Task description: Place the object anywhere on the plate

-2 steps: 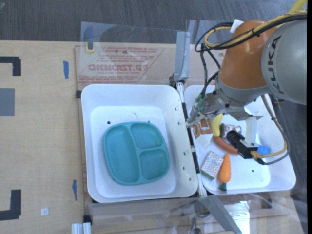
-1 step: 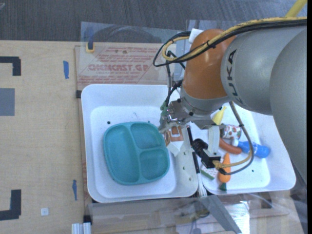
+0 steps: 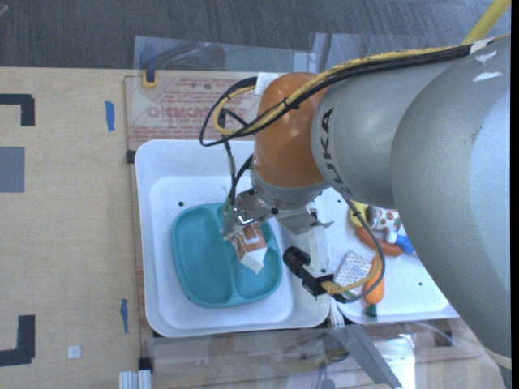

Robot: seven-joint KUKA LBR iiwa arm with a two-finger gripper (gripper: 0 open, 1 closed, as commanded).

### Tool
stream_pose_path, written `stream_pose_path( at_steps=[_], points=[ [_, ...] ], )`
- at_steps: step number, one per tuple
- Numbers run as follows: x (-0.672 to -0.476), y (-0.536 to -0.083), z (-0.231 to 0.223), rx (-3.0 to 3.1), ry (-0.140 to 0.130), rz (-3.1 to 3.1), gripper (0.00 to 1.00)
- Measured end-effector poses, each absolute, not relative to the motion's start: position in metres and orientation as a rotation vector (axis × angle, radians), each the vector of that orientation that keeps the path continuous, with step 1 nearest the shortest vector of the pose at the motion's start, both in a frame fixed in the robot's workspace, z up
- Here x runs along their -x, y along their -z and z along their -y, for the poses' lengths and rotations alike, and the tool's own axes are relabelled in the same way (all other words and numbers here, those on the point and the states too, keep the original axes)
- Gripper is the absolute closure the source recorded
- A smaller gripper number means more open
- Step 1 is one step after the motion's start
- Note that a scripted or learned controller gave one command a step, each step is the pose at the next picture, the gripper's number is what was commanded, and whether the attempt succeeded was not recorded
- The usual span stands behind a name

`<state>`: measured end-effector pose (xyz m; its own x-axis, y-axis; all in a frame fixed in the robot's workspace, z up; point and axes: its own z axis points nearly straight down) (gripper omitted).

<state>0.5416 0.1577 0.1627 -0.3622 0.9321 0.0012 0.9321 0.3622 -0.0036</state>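
Observation:
A teal divided plate [image 3: 203, 258] lies in the left white bin [image 3: 154, 217]. My gripper [image 3: 242, 227] hangs over the plate's right half, below the orange wrist band. It is shut on a small orange-and-white packet [image 3: 252, 250]. The packet tilts down from the fingers, and its white lower corner reaches the plate's right compartment. Whether that corner touches the plate cannot be told.
The right bin [image 3: 422, 294] holds a small toy figure [image 3: 386, 221], an orange carrot-like piece [image 3: 379, 244], a chequered packet [image 3: 353, 269] and another orange piece [image 3: 374, 292]. A black cable fitting [image 3: 297, 263] sticks out beside the plate. The arm's grey body covers much of the right bin.

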Motion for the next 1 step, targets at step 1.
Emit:
stream_pose_path(
  at_steps=[1],
  points=[
    [-0.5420, -0.1630, -0.1571, 1.774, -0.003, 2.590, 0.00]
  ],
)
